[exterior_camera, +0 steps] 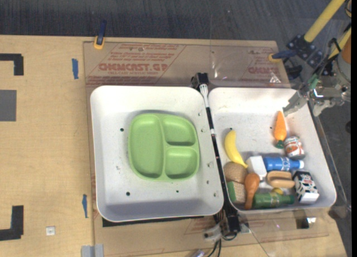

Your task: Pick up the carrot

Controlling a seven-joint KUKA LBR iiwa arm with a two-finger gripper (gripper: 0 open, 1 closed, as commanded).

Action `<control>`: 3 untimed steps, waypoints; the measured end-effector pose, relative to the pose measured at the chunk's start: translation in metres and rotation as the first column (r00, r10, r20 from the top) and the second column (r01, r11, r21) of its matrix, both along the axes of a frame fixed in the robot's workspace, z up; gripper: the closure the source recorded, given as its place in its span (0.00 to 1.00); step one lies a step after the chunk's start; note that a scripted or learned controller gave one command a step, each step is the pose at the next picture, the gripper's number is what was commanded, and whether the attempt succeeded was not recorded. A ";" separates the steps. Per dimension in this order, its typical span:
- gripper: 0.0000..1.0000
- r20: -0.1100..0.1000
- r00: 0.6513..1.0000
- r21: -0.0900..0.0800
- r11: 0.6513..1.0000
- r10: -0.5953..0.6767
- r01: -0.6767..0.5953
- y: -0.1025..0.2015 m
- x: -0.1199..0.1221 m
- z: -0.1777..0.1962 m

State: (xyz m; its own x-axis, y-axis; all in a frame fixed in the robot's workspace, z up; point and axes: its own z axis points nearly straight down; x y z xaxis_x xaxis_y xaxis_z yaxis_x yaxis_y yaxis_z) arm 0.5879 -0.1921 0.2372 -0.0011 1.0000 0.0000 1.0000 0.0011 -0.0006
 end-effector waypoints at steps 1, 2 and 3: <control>0.00 0.013 0.996 0.012 0.996 -0.085 0.085 -0.012 0.056 -0.144; 1.00 0.011 0.997 0.005 0.997 -0.081 0.081 -0.013 0.056 -0.135; 1.00 0.009 0.988 0.002 0.988 -0.152 0.152 0.048 0.072 -0.091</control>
